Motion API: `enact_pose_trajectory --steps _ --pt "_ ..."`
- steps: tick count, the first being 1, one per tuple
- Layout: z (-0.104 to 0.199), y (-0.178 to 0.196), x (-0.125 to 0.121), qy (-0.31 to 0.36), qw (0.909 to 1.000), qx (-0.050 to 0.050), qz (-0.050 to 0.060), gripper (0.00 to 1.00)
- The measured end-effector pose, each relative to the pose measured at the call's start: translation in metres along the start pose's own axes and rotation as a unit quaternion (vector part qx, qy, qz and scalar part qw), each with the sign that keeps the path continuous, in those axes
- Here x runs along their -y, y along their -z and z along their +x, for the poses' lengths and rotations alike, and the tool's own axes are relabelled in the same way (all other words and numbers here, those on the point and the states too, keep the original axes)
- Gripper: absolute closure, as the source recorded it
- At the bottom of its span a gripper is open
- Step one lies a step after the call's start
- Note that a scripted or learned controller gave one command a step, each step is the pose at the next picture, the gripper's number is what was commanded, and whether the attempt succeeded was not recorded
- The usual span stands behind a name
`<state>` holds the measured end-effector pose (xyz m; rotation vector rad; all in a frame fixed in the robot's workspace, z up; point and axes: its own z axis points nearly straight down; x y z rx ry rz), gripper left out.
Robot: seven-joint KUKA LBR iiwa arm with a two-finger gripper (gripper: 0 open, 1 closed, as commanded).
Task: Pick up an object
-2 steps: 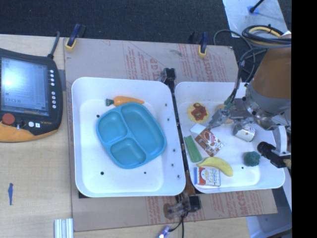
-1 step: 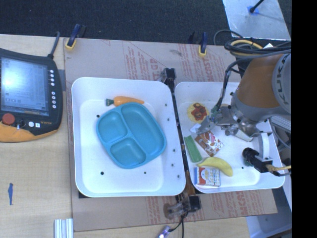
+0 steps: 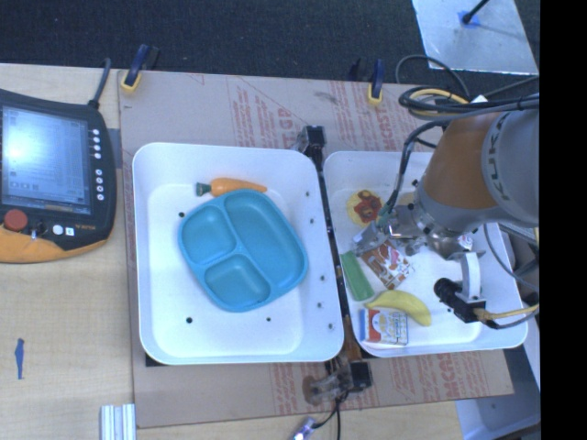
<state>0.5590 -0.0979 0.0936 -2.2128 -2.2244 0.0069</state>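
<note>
1. Camera view shows us the counter, pale wood with a brown cardboard sheet laid under two white bins side by side.
2. We see the arm, grey with an orange band, reaching in from the right over the right bin.
3. The left bin carries a blue divided plate lying flat near its middle, and an orange carrot just beyond the plate's far edge, close to touching it.
4. A handheld control tablet rests on the counter well left of the bins.
5. The pincer sits low in the right bin among the small things; we cannot tell how its jaws stand, since the wrist covers them.
6. In the right bin we find a yellow banana near the front, touching a small white carton at the front edge.
7. A green bar lies along the bin's left wall, a red-and-white packet just beside it, and a red and yellow toy farther back.
</note>
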Motion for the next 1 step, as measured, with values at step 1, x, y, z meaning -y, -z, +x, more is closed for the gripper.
enact_pose_trajectory --steps 1 --pt "-0.0012 0.0104 0.0001 0.001 1.0000 0.001 0.001 1.00"
